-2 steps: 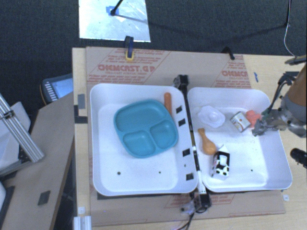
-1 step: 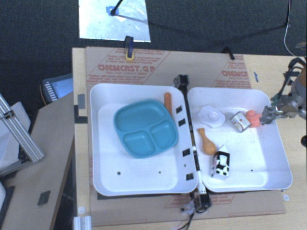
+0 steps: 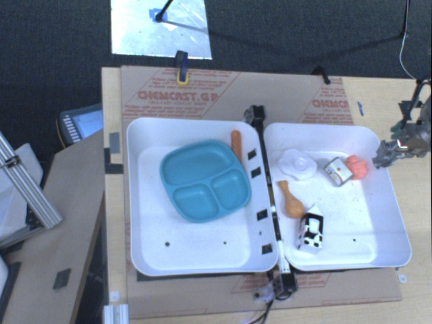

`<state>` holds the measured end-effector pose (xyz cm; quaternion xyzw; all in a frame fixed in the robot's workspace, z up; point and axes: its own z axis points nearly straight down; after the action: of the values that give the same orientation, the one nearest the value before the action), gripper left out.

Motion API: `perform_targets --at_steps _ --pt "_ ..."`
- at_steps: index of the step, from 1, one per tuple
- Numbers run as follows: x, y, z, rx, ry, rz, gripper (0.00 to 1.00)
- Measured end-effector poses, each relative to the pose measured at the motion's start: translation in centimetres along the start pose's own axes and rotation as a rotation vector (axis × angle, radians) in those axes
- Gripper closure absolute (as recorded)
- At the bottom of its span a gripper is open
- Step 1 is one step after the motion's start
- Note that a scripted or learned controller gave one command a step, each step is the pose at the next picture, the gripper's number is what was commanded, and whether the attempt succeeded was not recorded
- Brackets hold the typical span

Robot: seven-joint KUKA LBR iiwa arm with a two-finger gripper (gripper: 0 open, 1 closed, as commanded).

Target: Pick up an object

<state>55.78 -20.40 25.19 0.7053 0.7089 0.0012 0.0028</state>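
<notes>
Drumstick (image 3: 290, 200), long axis diagonal, bone upper-left

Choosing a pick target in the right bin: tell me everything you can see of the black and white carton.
The black and white carton is a small box with cow-like black patches on white, seemingly printed card. It sits in the right bin, near the front left part beside the divider, tilted slightly. The orange drumstick-shaped toy lies just behind it, its rounded end close to or touching the carton's top. Nothing rests on it. The gripper is far off, at the bin's right rim.
</notes>
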Motion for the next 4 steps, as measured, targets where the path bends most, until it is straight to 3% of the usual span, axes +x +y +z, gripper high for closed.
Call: perform_targets --at_steps 4 --pt "19.3 3.3 1.8 0.004 0.004 -0.005 1.00"
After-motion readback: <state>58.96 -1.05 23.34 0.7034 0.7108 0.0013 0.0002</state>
